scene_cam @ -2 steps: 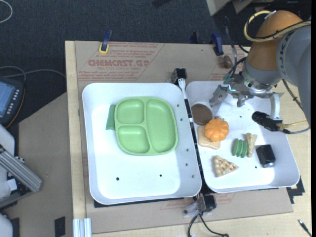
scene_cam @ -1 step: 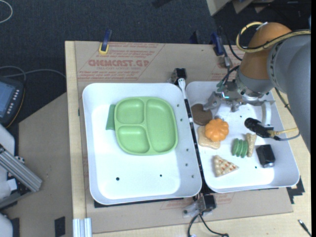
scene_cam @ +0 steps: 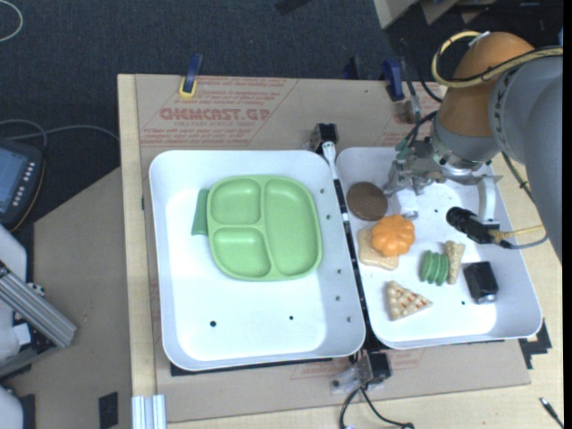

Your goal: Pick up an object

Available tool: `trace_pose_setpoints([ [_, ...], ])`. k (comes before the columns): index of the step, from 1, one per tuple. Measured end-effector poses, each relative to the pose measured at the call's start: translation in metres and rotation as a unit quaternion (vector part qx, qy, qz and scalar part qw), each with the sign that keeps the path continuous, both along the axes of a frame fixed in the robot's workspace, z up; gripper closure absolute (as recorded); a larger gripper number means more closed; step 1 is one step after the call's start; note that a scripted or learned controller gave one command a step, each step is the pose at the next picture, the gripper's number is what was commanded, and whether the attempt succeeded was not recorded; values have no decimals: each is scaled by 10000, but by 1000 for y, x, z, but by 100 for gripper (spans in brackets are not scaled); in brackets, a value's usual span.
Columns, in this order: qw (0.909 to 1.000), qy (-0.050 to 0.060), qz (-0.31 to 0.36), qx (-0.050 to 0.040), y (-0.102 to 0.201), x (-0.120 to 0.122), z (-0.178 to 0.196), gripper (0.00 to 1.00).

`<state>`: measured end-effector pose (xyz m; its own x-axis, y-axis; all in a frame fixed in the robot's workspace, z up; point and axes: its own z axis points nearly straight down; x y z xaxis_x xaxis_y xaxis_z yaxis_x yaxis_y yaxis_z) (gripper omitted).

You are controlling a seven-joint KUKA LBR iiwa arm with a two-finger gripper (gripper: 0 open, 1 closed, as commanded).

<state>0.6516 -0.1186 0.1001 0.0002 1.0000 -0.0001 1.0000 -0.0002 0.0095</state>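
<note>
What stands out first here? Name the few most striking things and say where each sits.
The light green divided tray draws the eye first, lying in the left white bin. Next comes the arm's orange band at upper right, above the right bin. In that bin, a small orange pumpkin sits amid toy foods, beside a brown disc.

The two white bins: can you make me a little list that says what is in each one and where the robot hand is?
left bin: green divided plate
right bin: brown round piece, orange pumpkin-like toy, green toy, waffle wedge, black block
gripper: over the right bin's far end, beside the brown round piece
held: nothing seen between the fingers
</note>
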Motion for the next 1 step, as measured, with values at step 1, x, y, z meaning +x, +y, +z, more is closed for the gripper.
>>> trace_pose_setpoints([
  [1, 10000, 14, 11, -7, 7, 8, 59, 100],
])
